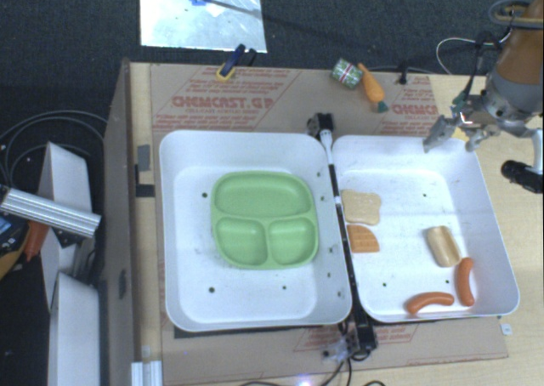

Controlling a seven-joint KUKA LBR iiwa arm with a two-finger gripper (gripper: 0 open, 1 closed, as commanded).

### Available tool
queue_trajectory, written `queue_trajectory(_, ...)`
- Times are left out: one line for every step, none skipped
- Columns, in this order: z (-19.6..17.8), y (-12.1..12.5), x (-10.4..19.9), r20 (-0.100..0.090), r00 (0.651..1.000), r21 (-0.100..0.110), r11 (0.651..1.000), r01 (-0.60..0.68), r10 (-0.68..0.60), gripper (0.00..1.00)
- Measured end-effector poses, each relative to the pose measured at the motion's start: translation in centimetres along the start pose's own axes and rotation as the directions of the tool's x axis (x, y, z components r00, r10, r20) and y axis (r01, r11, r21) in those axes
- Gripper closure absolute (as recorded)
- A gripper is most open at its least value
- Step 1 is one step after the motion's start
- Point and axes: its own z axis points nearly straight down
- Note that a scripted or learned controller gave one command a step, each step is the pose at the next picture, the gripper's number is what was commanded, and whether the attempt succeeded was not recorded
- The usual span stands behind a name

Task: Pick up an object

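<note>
The right bin (399, 173) holds a pale bread slice (360, 205), an orange toast piece (363, 239), a tan bread roll (443, 246) and two sausages, one upright (466, 280) and one lying flat (429, 300). My gripper (453, 136) hangs above the bin's far right corner with its two fingers spread apart and nothing between them. It is well away from all the food pieces.
The left bin (187, 206) bears a green three-compartment plate (264, 219). Behind the bins on the cardboard lie a small can (347, 72), a toy carrot (372, 87) and a yellow-blue clip (233, 62). Cables run at the right behind the arm.
</note>
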Motion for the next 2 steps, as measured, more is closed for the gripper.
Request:
queue_trajectory(-0.7, 0.0, 0.0, 0.000, 1.000, 0.000, 1.000, 0.000, 0.000, 0.00)
queue_trajectory(9.9, -6.5, 0.0, -0.001, 1.000, 0.003, 1.000, -0.003, 0.003, 0.00)
